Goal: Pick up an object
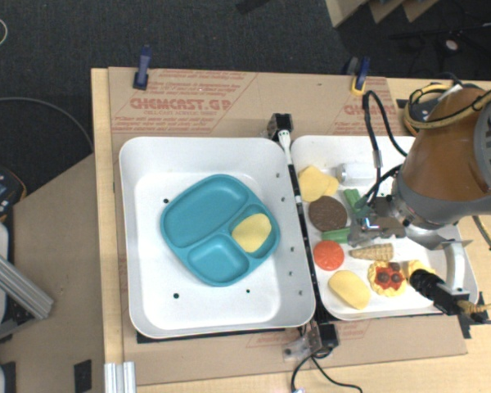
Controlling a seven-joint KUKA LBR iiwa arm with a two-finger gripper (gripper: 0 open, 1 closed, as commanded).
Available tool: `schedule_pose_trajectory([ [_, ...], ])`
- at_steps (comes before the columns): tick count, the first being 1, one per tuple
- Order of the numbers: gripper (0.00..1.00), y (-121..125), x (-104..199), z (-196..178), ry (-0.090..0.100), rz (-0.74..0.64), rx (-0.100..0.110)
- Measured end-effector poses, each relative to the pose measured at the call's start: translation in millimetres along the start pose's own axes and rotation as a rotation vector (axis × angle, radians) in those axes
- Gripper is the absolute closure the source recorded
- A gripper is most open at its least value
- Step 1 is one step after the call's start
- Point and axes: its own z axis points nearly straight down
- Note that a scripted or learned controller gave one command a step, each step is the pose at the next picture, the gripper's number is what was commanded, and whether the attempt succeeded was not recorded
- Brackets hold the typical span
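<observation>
— Where the right bin [466,289] ends nearest the camera, what lies around the red tomato [328,255]?

— Just nearer than it sits a yellow lump [349,289]; to its right, a pizza slice [389,278] and a cone [372,253].

— And the gripper [368,229]?

— It hangs just beyond the cone, right of the tomato; whether its fingers are apart or together, I cannot tell.

— Farther back?

— A brown patty [327,213], then a yellow piece [317,182]. Left of the tomato, the other bin [139,219] holds a blue tray [209,219] carrying a pale yellow item [252,232].
</observation>
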Motion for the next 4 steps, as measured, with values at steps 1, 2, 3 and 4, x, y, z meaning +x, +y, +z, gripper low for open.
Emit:
schedule_pose_trajectory([
  [1,1.00,12,-36,35,-0.002,0.002,-0.001],
  [2,1.00,-2,-16,-109,-0.003,-0.005,-0.023],
  [3,1.00,41,-49,-14,-0.002,0.000,0.001],
  [4,1.00,82,-63,83,-0.004,-0.002,-0.016],
])
